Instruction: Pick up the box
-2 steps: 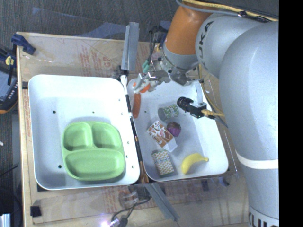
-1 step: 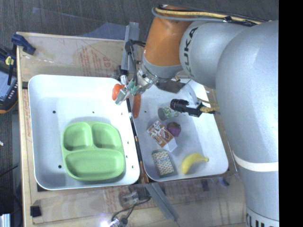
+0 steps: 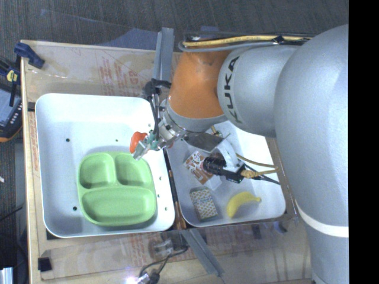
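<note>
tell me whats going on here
A grey KUKA arm reaches in from the right, its gripper low over the left bin, just above the green divided tray. Something small and red-orange sits at its tip. The small patterned box, a banana and a snack packet lie in the right bin, untouched.

I read this as a robotics lab or test cell; a raw plywood worktop (image 3: 89, 70) with printed stamps carries two shallow white bins (image 3: 53, 158) side by side; a blue clamp (image 3: 26, 53) grips its corner; loose cables (image 3: 151, 271) trail off the front edge; grey carpet (image 3: 89, 5) beyond; a grey KUKA arm (image 3: 284, 99) with orange band looms overhead.
</note>
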`<state>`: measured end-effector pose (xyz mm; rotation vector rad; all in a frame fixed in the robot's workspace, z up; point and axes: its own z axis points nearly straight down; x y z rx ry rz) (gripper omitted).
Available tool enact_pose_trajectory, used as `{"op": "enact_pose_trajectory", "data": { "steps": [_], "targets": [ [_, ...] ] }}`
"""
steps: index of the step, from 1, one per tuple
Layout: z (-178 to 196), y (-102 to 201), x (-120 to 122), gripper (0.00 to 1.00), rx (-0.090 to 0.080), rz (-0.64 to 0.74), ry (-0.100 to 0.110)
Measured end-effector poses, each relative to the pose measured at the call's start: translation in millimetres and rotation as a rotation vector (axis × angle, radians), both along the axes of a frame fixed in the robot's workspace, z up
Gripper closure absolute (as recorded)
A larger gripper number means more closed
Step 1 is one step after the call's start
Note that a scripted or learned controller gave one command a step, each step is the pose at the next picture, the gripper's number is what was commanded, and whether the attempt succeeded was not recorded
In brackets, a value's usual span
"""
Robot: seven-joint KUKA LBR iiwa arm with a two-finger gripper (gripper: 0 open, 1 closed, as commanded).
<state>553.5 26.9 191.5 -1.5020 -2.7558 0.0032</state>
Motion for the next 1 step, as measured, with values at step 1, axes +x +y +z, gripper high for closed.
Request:
{"op": "enact_pose_trajectory", "data": {
  "steps": [1],
  "targets": [
    [34.8, 40.7, 32.6, 1.0, -0.001, -0.14, -0.003]
  ]
}}
